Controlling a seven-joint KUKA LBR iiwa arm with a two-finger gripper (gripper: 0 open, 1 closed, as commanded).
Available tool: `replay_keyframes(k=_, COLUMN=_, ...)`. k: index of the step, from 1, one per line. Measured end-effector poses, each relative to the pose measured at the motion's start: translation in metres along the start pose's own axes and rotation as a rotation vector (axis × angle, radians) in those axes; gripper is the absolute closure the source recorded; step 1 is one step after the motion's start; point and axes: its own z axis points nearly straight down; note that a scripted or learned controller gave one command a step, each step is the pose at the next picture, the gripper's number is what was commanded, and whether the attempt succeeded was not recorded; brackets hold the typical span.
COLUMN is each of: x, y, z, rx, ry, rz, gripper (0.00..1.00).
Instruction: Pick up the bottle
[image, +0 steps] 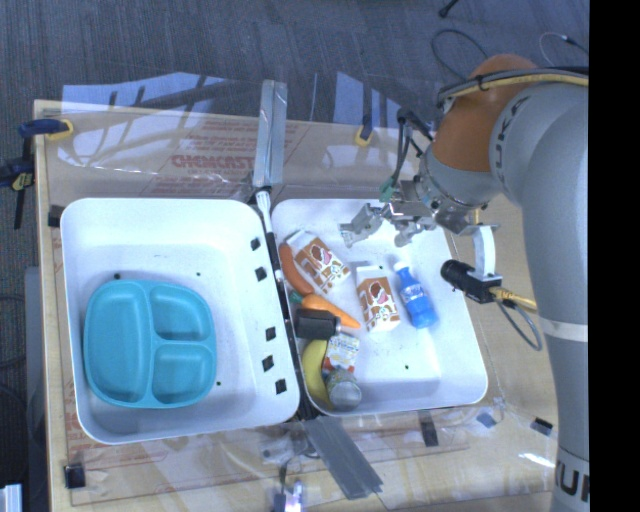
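Lying flat, the bottle (415, 296) points cap up-left, base down-right.

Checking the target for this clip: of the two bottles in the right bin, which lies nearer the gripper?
The blue bottle, just below the gripper. The other bottle, clear with a grey cap, lies at the bin's near edge.

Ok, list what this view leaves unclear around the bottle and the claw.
- Claw: small and cluttered with cables; its grip state is unreadable.
- Blue bottle: label too small to read.
- Yellow item: partly hidden beneath the small jar.
- Arm: cut off by the frame's bottom.
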Motion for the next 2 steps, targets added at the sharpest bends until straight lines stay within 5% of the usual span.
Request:
replay_keyframes(k=1, x=-0.031, y=-0.027, z=-0.03, rx=-0.003, ry=-0.001, rz=-0.05, gripper=0.0)
replay_keyframes(k=2, x=-0.03, y=-0.099, z=-0.047, rx=-0.003, ry=-0.001, rz=-0.082, gripper=0.0)
